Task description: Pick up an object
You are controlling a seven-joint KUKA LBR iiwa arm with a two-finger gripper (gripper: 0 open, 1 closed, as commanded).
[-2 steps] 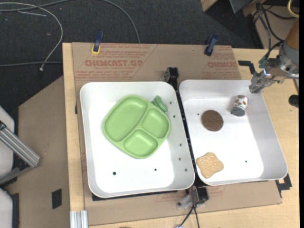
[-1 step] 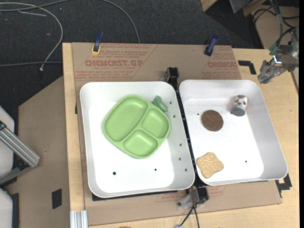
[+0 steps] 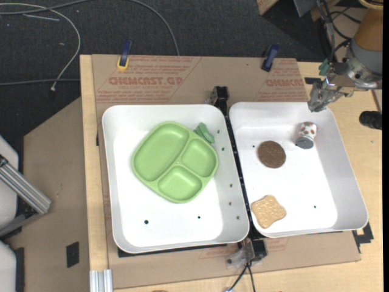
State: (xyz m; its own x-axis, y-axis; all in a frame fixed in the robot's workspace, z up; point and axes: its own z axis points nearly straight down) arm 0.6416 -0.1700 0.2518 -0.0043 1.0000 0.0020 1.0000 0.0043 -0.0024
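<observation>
We look down on the counter (image 3: 61, 181), a cardboard-covered board with two shallow white bins side by side.

Left bin (image 3: 121, 212): a green divided plate (image 3: 174, 161) with three compartments lies near the bin's middle, turned at an angle to the bin's walls. A small green object (image 3: 205, 132) sits touching the plate's far right rim, toward the bin's far right corner; we cannot tell what it is.

Right bin (image 3: 328, 199): three things. A round dark brown disc (image 3: 271, 154) lies flat, left of the bin's centre. A tan cracker-like piece (image 3: 268, 211) with an uneven outline lies at the near left corner, close against the left wall. A small cup-like object (image 3: 306, 134), pale with coloured spots, sits near the far right corner, apart from the disc.

The jaws (image 3: 318, 101) hang over the far right corner of the right bin, at its far rim, just beyond the small cup-like object and not touching it as far as we can see. The view is too small and blurred there for us to tell how far apart the jaws stand. We see nothing between them.

The arm (image 3: 364, 47) enters from the counter's far right corner.

Two blue clamps (image 3: 126, 52) grip the counter's far edge, one toward each end. Cables (image 3: 55, 17) trail on the dark floor beyond the far edge.
</observation>
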